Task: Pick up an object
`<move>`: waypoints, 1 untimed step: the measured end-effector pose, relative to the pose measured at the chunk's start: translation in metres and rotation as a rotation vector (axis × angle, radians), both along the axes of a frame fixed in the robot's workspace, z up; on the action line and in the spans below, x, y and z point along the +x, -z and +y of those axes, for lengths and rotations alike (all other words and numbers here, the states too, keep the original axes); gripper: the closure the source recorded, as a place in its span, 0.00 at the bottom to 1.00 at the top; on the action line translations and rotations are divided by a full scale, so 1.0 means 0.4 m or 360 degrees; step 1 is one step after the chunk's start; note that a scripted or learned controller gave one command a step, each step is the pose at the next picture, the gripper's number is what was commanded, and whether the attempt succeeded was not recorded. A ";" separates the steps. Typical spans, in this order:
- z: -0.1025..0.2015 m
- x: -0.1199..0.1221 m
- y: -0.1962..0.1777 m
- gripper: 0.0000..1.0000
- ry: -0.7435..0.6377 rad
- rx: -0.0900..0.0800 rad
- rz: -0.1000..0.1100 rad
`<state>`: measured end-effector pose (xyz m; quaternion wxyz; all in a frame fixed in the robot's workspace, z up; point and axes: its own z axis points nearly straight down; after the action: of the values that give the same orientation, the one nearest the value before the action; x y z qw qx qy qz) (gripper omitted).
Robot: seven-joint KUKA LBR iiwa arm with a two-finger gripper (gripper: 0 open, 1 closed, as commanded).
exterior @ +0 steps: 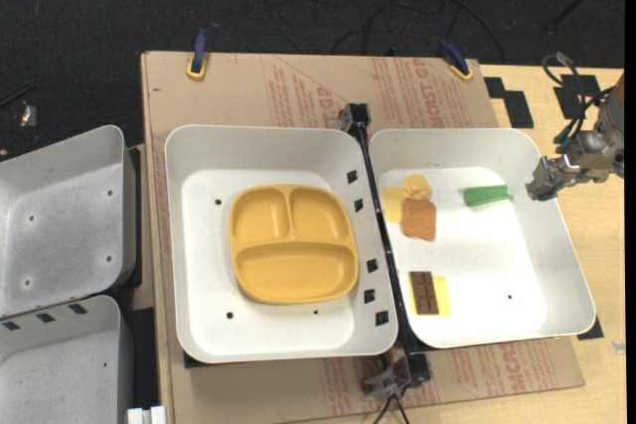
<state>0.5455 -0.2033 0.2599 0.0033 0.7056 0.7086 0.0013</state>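
Observation:
The right bin (556, 253) holds a green flat piece (486, 197), an orange-brown block (418, 219) beside a pale yellow piece (413, 187), and a dark brown bar on a yellow card (426, 294). My gripper (550, 180) hangs at the right bin's right rim, a short way right of the green piece, with nothing seen between its fingers. The left bin (199, 174) holds a yellow divided plate (294, 244).
A black divider (376, 233) runs between the two bins. Cardboard (298, 84) underlies both, held by clamps at the back. Grey metal trays (60, 204) lie at the far left. Cables cross the dark floor behind.

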 end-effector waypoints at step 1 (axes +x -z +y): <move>0.149 0.013 -0.011 1.00 -0.0007 0.0007 0.0009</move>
<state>0.5506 -0.1437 0.2644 -0.0004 0.7041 0.7101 0.0008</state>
